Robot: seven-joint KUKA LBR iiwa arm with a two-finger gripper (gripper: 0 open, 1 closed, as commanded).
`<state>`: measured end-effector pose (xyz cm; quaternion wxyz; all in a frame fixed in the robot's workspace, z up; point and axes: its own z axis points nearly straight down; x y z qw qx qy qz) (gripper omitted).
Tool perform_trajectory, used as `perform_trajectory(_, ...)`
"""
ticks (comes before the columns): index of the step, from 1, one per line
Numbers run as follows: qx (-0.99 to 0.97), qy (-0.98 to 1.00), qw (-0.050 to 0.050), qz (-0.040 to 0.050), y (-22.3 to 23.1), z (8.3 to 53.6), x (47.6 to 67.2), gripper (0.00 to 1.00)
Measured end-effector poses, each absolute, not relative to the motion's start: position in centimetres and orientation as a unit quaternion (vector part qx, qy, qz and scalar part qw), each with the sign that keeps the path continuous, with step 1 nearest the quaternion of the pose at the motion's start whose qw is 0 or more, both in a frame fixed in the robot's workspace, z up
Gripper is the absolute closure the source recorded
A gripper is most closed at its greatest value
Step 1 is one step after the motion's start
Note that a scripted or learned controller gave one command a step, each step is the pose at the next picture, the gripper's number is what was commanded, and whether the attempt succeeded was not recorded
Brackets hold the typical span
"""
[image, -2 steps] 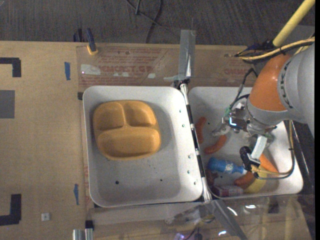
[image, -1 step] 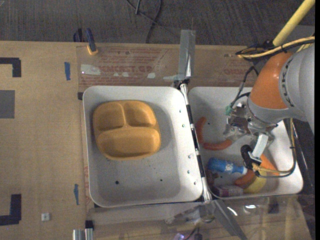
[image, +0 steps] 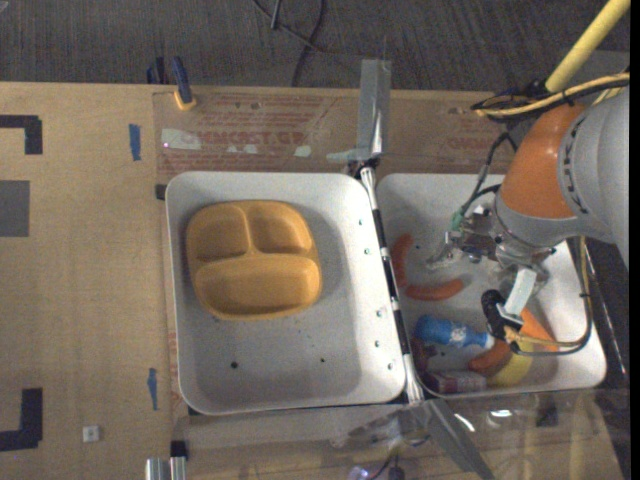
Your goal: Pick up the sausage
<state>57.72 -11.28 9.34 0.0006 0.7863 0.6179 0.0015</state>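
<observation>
In the right bin, an orange-red curved sausage lies flat

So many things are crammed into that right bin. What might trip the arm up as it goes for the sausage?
Two things, probably. The gripper hovers over the right bin between two similar reddish pieces: one curved by the left wall, one lying flat below it. It might pick the wrong one. Also, the blue bottle and a yellow piece crowd the bin's lower end, so the arm's cables might brush them.
</observation>
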Motion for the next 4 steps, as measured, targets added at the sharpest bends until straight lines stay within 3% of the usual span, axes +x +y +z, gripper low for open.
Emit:
perform_trajectory(1, 0.776, 0.631, 0.002, 0.0013, -11.1, 8.6, 58.9, 0.0)
perform_trajectory(2, 0.756, 0.654, 0.001, 0.0018, -10.9, 8.6, 53.1, 0.0)
perform_trajectory(3, 0.757, 0.654, 0.001, 0.0023, -10.9, 9.3, 53.2, 1.0)
perform_trajectory(4, 0.687, 0.726, -0.001, -0.001, -6.2, 20.3, 50.3, 1.0)
